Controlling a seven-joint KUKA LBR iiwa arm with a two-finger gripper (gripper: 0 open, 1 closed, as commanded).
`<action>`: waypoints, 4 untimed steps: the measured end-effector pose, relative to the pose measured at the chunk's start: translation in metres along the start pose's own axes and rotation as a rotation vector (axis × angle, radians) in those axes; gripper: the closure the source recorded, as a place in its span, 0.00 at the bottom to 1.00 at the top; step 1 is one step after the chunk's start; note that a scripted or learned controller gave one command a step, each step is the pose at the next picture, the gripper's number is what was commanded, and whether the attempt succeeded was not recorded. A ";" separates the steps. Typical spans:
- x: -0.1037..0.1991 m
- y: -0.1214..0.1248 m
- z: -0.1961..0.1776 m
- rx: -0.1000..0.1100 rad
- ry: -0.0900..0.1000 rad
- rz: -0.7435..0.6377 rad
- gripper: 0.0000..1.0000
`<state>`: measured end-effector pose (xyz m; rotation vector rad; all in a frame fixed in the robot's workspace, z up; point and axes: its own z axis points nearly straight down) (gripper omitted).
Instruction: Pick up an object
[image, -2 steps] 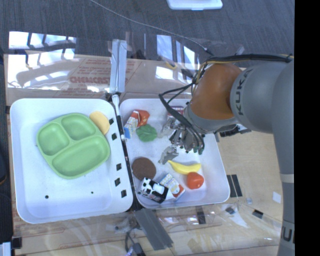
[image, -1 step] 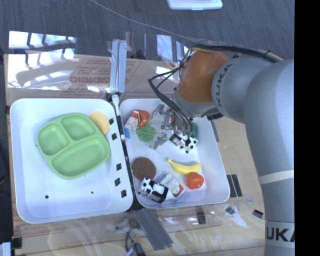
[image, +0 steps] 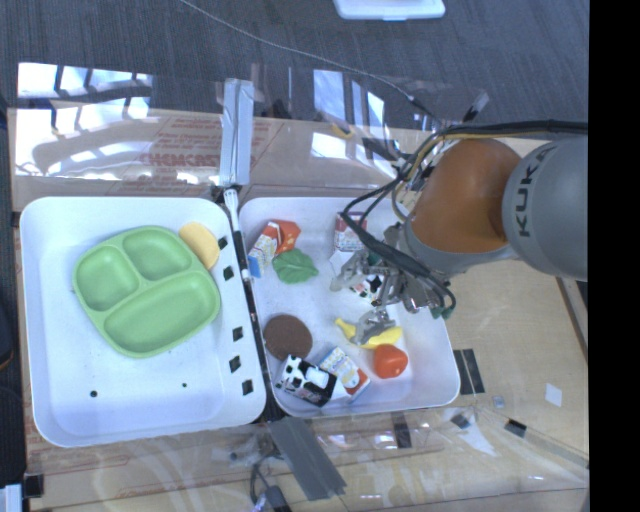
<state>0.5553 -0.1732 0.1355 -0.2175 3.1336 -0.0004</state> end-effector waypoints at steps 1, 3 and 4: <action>-0.016 0.069 0.045 -0.004 0.003 -0.023 0.00; -0.018 0.069 0.033 -0.001 -0.002 -0.027 0.00; 0.028 0.035 0.039 0.003 -0.011 -0.036 0.00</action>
